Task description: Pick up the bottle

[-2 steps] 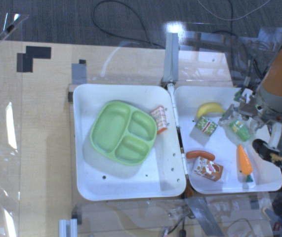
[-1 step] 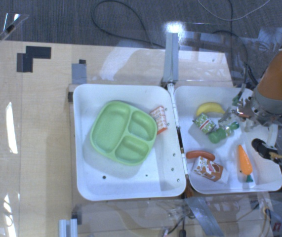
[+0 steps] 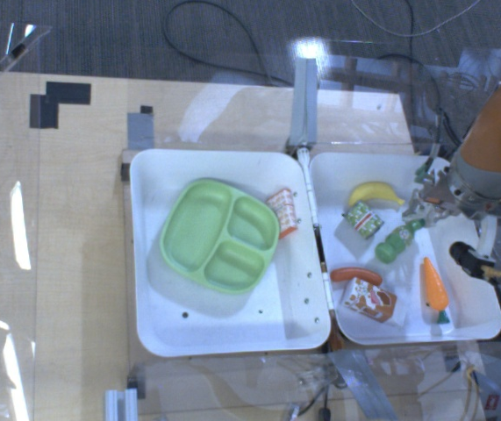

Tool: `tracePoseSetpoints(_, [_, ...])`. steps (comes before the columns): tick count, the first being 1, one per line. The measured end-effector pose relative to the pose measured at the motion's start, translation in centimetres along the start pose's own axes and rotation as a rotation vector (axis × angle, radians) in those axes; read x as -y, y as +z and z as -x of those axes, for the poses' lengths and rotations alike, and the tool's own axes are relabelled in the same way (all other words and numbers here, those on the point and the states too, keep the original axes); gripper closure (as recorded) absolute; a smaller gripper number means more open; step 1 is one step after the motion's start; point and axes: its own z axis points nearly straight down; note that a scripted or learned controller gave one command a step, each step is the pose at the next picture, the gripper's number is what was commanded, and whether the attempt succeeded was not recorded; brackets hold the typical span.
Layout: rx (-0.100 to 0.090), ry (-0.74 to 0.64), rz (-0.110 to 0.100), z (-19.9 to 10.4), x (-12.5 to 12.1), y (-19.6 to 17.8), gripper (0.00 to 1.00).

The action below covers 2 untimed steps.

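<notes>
Two white bins sit side by side on the bench. The left bin [image 3: 149, 323] contains a green divided plate [image 3: 219, 234] and, just beside the plate's right edge, a small red and white packet [image 3: 283, 212]. The right bin [image 3: 487, 327] contains a banana [image 3: 375, 193], a green and white carton [image 3: 363, 222], a green bottle [image 3: 396, 243], a red sausage [image 3: 355, 275], a red-brown pouch [image 3: 370, 301] and a carrot [image 3: 434, 289]. The bottle lies on its side near the bin's centre, between the carton and the carrot, its narrow end pointing up and right. The gripper [image 3: 425, 207] hangs just at that narrow end. Whether the claw is open, closed or gripping cannot be told from this view; contact with the bottle is likewise unclear.
</notes>
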Motion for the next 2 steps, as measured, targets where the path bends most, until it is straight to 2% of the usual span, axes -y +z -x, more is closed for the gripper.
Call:
tracePoseSetpoints(1, [0.001,0.099,-0.005,-5.1,-1.5,-9.3,1.0])
tracePoseSetpoints(2, [0.002,0.344,-0.011,-10.9,3.0,-9.3,1.0])
